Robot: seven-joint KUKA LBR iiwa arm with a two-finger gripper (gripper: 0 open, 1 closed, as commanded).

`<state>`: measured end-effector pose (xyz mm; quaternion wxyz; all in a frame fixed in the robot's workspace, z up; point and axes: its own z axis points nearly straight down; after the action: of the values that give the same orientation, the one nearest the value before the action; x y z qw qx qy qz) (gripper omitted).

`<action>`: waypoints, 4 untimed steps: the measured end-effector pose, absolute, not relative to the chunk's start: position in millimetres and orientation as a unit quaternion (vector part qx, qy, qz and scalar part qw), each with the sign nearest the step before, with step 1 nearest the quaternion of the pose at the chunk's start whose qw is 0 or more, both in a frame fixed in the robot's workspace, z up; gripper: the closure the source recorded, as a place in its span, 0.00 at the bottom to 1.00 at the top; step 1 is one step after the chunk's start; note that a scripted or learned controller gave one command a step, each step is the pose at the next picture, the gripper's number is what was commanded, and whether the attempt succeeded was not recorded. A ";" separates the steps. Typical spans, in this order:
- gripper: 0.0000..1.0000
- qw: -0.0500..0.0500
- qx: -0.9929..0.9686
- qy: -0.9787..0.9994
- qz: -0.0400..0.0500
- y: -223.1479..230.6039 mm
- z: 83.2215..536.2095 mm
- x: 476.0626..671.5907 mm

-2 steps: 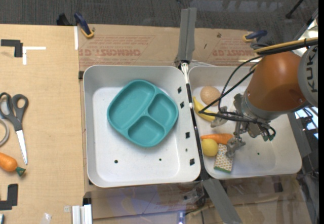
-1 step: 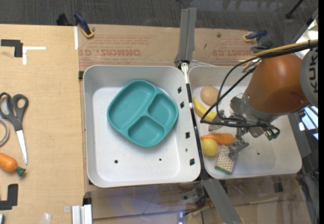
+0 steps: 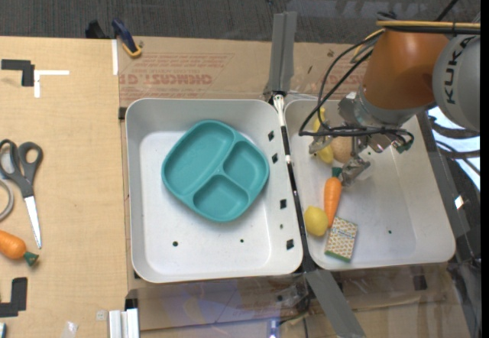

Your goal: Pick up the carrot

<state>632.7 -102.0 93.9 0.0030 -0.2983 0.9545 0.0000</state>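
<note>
Orange carrot [image 3: 331,196] in right bin [image 3: 397,245], fingers [image 3: 353,170] at its top, grip unclear

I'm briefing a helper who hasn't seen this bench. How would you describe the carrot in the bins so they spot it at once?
Look in the right-hand white bin, just below the gripper. The carrot lies near the bin's left wall, a slim orange cone. Beside it sit a round yellow lemon and a flat patterned packet; only the carrot is orange and tapered.

plate [image 3: 215,170] in left bin [image 3: 137,199], carrot [image 3: 331,197] in right bin [image 3: 416,229]
</note>
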 end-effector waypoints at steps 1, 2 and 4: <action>0.00 0.002 -0.251 0.968 0.000 -110.9 92.7 567.1; 1.00 0.004 -0.249 0.968 0.001 -110.4 102.8 568.5; 0.00 0.003 -0.165 0.986 0.000 -104.8 93.6 529.8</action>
<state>529.8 -104.8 93.6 0.0027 -0.1646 0.9864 -0.0005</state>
